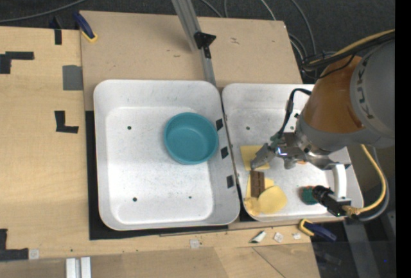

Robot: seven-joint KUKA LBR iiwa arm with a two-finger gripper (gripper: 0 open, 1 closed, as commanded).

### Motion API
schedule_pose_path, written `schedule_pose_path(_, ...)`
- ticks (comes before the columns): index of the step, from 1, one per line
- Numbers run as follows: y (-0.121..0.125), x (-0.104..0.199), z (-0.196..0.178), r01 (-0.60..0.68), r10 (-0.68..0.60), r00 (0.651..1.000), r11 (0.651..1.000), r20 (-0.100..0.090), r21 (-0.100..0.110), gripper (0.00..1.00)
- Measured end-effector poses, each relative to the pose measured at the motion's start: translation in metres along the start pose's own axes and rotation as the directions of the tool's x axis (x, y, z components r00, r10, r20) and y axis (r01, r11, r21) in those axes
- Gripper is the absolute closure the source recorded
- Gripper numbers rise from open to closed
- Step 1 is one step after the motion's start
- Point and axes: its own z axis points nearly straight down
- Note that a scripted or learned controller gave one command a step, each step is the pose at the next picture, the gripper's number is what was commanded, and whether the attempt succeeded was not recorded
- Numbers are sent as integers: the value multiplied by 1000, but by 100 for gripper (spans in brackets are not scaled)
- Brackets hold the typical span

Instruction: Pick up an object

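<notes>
In the right bin (pixel 257 103), several small objects lie near the front. A pale yellow flat piece (pixel 248 154) rests by the left wall. A brown block (pixel 257 184) lies just in front of it. A rounded yellow piece (pixel 270 200) sits at the bin's front edge, and a dark green object (pixel 312 195) lies to its right. My gripper (pixel 264 157) hangs low over the yellow flat piece, just behind the brown block, pointing left and down. The wrist hides part of the bin floor behind it.
The left bin (pixel 128 193) holds a teal bowl (pixel 190 137) near its right side. A grey pole (pixel 186 10) slants over the board behind the bins. Cables run along the back. Small clips lie on the bench in front of the right bin.
</notes>
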Motion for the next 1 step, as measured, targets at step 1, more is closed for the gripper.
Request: schedule_pose_path(1, 1, 1, -12, 3, -3, 1000, 1000, 0, -4, 100)
